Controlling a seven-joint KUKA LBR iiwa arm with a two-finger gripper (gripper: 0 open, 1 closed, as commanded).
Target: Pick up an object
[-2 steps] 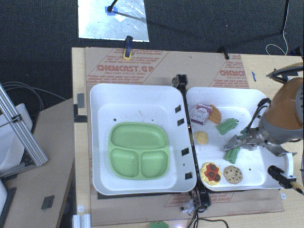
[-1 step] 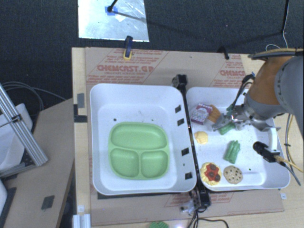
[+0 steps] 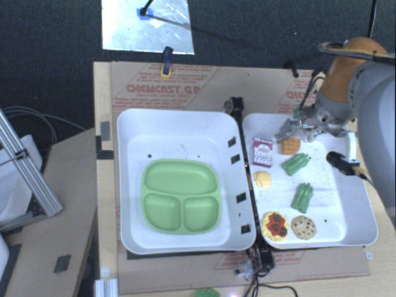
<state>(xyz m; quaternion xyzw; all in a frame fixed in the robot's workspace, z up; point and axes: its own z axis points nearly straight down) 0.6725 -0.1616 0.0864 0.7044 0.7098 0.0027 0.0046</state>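
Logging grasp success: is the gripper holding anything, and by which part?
Cannot be told: the gripper sits right over the orange waffle, hiding any contact.

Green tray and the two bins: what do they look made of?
Green tray: probably molded plastic, matte, with soft rounded compartment edges. Left bin and right bin: likely thin white plastic, slightly glossy, with smooth curved rims and some dark specks.

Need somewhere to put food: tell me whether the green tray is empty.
Empty. The green tray shows three bare compartments; the food lies in the right bin.
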